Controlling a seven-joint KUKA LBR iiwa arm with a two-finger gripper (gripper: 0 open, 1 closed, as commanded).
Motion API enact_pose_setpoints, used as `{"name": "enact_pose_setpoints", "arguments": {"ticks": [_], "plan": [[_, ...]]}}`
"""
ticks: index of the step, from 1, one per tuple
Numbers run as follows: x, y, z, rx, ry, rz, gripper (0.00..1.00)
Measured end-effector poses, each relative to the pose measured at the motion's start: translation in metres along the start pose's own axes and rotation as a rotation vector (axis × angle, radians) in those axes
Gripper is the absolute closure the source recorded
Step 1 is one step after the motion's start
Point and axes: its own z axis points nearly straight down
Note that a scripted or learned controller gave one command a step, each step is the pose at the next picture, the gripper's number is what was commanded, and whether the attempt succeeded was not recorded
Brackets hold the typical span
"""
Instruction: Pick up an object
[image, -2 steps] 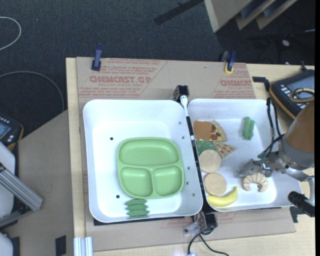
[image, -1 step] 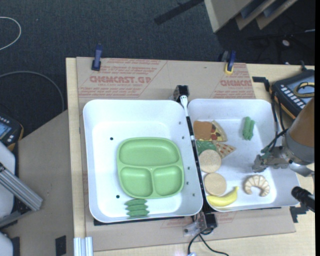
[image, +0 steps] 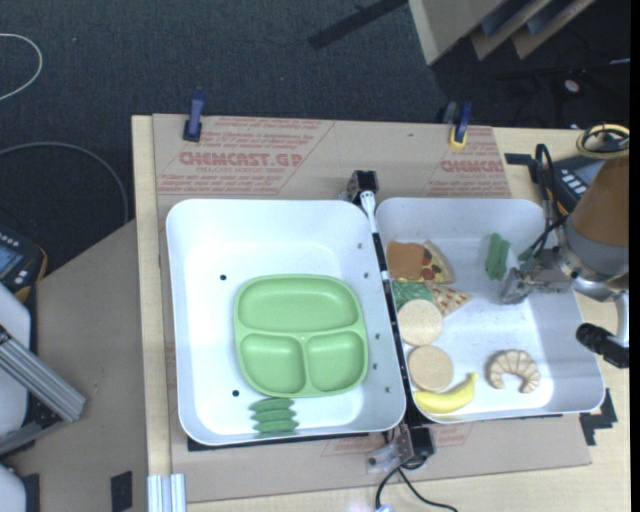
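We saw the gripper low in the right bin, just beside a green piece; whether its fingers were open or closed, we could not tell.

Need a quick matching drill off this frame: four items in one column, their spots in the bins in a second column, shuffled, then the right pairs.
Things:
1. green divided plate
2. banana
3. croissant
4. gripper

Places:
A. right bin, near edge, right of the banana
B. middle of the left bin
C. over the right bin, just below the small green piece
D. right bin, near-left corner, below the round crackers

Pairs: 1-B, 2-D, 3-A, 4-C
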Motion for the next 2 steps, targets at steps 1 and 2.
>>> {"name": "enact_pose_setpoints", "arguments": {"ticks": [1, 2], "plan": [[0.048, -0.051, 0.000, 0.010, 0.003, 0.004, 1.00], [-0.001, -0.006, -0.001, 0.003, 0.002, 0.003, 1.00]]}}
